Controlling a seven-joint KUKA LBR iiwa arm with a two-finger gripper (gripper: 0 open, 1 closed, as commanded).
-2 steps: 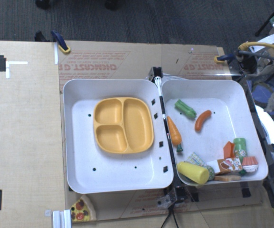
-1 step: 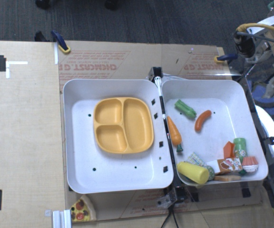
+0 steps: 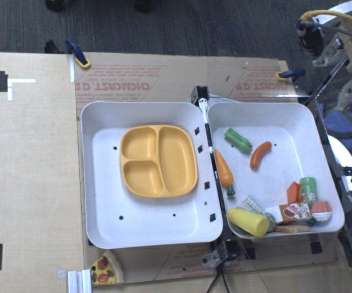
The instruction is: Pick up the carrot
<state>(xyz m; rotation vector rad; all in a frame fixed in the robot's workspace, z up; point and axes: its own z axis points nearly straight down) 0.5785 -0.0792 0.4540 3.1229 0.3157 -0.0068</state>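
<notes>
- The carrot lies in the right bin, close against that bin's left wall, its pointed tip aimed up the wall and its green stub toward the near edge. It rests on the bin floor with nothing lifting it.
- Going by that, the task looks to be at its very start: no grasp is made, no lift is under way, and the whole of the pick is left to do.
- The arm is seen as grey hardware and yellow cable beyond the far right corner of the right bin, well apart from the carrot. Whether the gripper is open or closed cannot be told from this view.
- Nearest to the carrot in the right bin is a green vegetable, lying beyond it toward the far wall, and an orange-red sausage, lying further toward the bin's middle. Both are apart from the carrot, not touching it.
- A yellow cylinder sits at the right bin's near left corner, nearer the front than the carrot, with a heap of small packets and toy foods along the near right side.
- The left bin, on the other side of the wall from the carrot, holds a yellow divided plate.
- What is left, as a judgement: bring the gripper over to the right bin's left wall, come down over the carrot, close on it and raise it. The wall just beside it may crowd one finger.
</notes>
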